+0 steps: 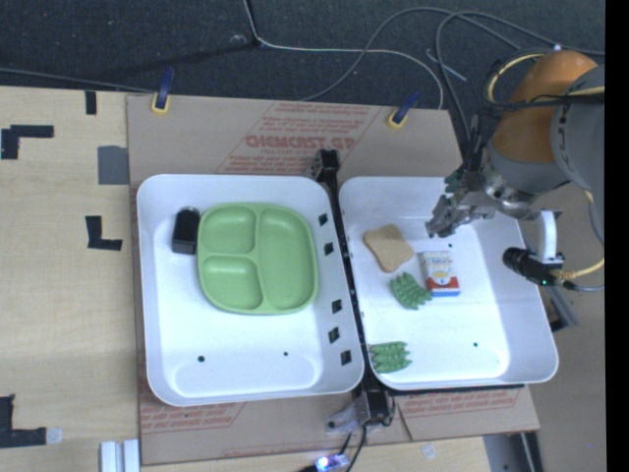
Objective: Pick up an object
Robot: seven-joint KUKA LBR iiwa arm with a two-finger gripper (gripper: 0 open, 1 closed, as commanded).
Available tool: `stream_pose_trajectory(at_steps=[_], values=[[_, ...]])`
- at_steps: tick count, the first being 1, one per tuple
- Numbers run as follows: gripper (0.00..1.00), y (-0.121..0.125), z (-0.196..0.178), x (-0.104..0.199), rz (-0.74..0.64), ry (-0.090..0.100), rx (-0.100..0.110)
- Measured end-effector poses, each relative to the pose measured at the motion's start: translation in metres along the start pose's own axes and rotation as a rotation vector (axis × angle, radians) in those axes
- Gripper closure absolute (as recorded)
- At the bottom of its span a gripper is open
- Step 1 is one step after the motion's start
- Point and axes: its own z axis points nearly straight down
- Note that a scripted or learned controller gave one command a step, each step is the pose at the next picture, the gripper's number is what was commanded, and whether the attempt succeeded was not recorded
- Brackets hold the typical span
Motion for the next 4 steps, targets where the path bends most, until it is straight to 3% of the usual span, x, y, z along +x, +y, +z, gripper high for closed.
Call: stream_pose_trajectory(at_steps=[2, 4], values=[[1.00, 0.004, -0.078, 0.006, 0.001, 0.000, -0.005], [1.00, -0.030, -0.073, 0.130, -0.003, 0.002, 0.001]])
